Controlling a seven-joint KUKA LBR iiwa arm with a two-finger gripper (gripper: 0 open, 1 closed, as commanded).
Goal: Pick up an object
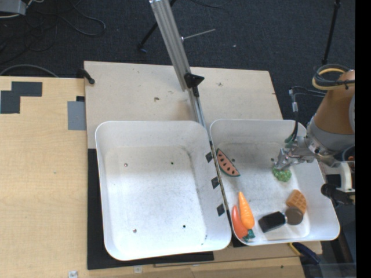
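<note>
In the right bin lie a watermelon slice, an orange carrot beside a red piece at the front left wall, a black block, a brown waffle-like toy and a small green object. My gripper reaches in from the right and hangs directly over the green object, its tips touching or just above it. I cannot make out how the fingers stand.
The left bin sits beside the right one, with black clips along the shared wall. A slanted aluminium post rises behind the bins. The arm's orange band is at the right edge.
</note>
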